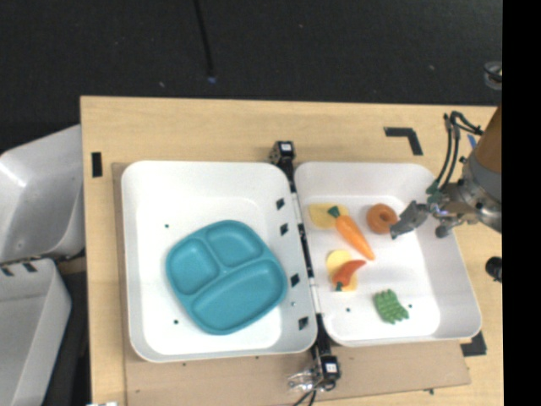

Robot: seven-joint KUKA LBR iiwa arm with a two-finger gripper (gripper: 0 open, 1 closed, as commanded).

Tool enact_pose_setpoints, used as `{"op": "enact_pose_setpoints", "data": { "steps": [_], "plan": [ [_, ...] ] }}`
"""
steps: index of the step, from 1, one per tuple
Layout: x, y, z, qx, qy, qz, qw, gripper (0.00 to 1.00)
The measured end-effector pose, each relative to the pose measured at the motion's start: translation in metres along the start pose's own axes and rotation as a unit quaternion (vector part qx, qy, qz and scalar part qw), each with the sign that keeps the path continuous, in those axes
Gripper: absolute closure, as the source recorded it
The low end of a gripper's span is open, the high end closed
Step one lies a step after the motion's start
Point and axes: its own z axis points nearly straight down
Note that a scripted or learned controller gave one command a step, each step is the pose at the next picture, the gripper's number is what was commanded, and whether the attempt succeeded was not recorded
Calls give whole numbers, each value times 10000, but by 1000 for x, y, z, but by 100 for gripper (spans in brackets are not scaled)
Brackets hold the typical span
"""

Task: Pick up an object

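Observation:
The right bin (439, 269) holds several toy foods. An orange ring-shaped piece (382, 217) lies toward its back, with a carrot (353, 233) just left of it and a pale yellow piece (320, 216) beyond that. A red and yellow piece (345, 269) sits near the bin's middle left, and a green knobbly piece (390, 306) lies toward the front. My gripper (406, 223) reaches in from the right, low over the bin, just right of the orange ring. Nothing shows in its grasp.
The left bin (144, 227) holds a blue divided plate (224, 275). A ridge with black clips (297, 252) separates the two bins. The grey arm (478, 197) and its cables hang over the right bin's back right corner.

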Motion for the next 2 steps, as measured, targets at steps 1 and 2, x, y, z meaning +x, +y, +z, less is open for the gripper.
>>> {"op": "enact_pose_setpoints", "data": {
  "steps": [1, 2],
  "plan": [
    [6, -2, 61, 24, 3, 7, 10000, 0],
    [7, -3, 104, 18, 1, 17, 10000, 0]
  ]
}}
